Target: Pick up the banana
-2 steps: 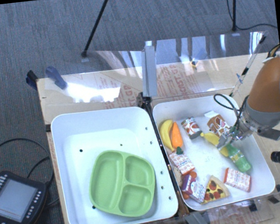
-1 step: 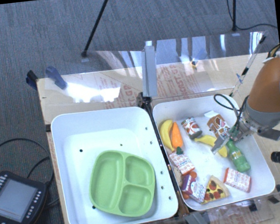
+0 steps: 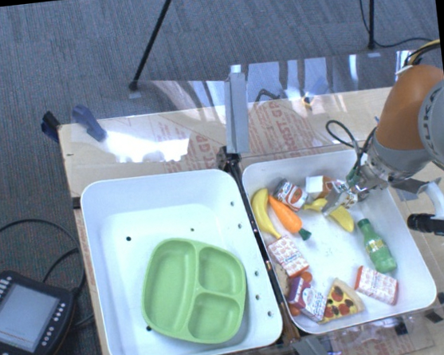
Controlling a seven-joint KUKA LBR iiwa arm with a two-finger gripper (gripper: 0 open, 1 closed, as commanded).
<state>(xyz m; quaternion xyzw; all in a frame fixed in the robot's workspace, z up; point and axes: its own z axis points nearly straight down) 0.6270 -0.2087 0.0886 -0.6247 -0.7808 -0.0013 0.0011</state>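
The banana is yellow and curved. It lies along the left wall of the right bin, beside an orange carrot. My gripper hangs low over the upper middle of that bin, well to the right of the banana and apart from it. Two small yellow pieces lie just below and left of the gripper tip. The grey arm with its orange band reaches in from the right.
The right bin also holds a green bottle, a pizza slice, and several small red and white cartons. A green divided plate lies in the left bin. A teach pendant sits on the floor at left.
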